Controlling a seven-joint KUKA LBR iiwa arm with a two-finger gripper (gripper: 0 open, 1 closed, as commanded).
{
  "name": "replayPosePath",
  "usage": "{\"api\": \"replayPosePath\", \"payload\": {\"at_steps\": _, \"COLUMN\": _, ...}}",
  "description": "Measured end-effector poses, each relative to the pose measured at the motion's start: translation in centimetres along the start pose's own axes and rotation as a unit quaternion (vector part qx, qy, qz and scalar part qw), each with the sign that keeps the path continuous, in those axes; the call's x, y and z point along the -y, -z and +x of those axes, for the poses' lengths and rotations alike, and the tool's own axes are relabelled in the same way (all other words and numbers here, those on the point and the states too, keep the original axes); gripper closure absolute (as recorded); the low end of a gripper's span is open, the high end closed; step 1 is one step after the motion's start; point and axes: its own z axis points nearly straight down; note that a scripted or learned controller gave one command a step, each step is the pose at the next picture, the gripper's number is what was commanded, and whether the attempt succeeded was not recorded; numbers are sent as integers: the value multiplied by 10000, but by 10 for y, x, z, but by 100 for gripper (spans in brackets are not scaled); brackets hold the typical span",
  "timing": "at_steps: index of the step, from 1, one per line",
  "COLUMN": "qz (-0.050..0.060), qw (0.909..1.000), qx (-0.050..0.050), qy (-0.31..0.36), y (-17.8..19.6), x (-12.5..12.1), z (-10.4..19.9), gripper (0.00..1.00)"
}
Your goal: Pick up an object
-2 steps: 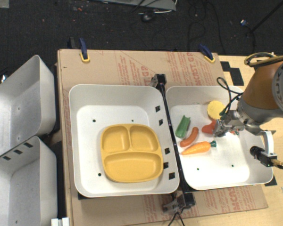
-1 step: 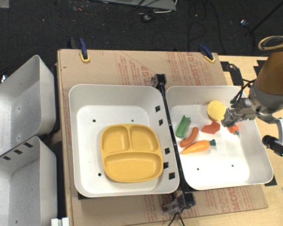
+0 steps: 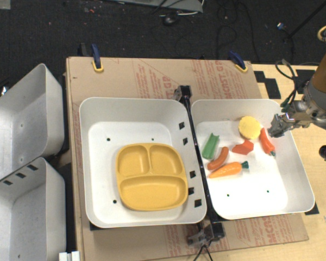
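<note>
Fingers' state couldn't be told w/ the gripper at 3 o'clock of the right shallow white bin, just beside a small orange-red plastic pepper, w/ a round yellow plastic lemon at its 9 o'clock.

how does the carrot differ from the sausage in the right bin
The carrot is orange with a dark green tip at its right end; the sausage is reddish-brown all over. The carrot tapers to a point and lies nearly level, while the sausage is rounded at both ends, slightly curved, and slants up to the right. Both are small, long toy foods lying side by side.
</note>
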Motion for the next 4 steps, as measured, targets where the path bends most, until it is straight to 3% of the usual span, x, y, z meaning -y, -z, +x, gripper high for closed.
{"api": "replayPosePath", "payload": {"at_steps": 1, "qz": -4, "qw": 10000, "qx": 0, "qy": 6, "y": 54, "x": -2, "z": -1, "gripper": 100}}
{"api": "replayPosePath", "payload": {"at_steps": 4, "qz": 40, "qw": 10000, "qx": -23, "qy": 28, "y": 37, "x": 19, "z": 147, "gripper": 100}}
